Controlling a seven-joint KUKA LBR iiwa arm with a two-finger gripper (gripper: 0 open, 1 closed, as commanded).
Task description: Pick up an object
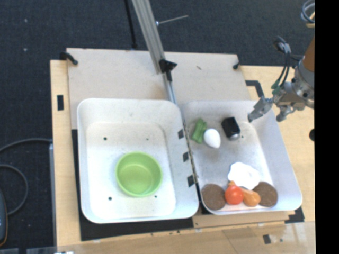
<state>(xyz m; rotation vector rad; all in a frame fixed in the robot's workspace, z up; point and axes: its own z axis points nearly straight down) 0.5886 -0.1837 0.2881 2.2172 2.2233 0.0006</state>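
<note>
A: How much of the arm is in the frame?

B: Little. It is cut off at the right edge; an orange patch and cables show there. The gripper (269,111) hangs over the upper right rim of the right bin (280,157), its two fingers spread apart with nothing between them.

A: What can't you make out?

B: The small black object (230,127) near the bin's far end is too dark to identify. The white lump (243,173) could be crumpled cloth or paper; I cannot tell which. It partly overlaps the pieces below it.

A: And the rest in that bin?

B: A white egg (212,138) touching a green piece (198,130), and along the near wall two brown discs (214,195) with a red tomato (233,194) and an orange piece (251,197) between them.

A: The other bin?

B: The left bin (95,120) holds a green bowl (139,173), upright.

A: The surroundings?

B: Both bins sit on a pale wooden bench (116,73). A metal rail (151,33) slants down to the seam between them. Dark carpet (53,15) lies around, with a cable (16,157) at the left.
</note>
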